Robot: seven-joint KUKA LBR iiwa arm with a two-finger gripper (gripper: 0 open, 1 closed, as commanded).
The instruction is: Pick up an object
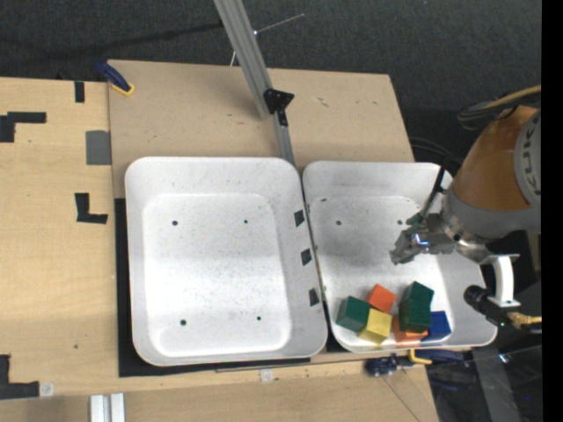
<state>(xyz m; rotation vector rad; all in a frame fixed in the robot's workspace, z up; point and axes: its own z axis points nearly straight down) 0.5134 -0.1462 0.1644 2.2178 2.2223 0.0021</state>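
Several small blocks lie clustered at the near end of the right bin: a dark green block, an orange block, a yellow block, a taller dark green block and a blue block. My gripper hangs over the right side of this bin, a little beyond the cluster, reaching in from the right. Nothing shows between its fingers. From this angle the fingers look small and blurred.
The left bin sits beside the right one, with black clips along the shared wall. A slanted metal pole crosses the bench behind the bins. The arm's orange band looms at the right edge.
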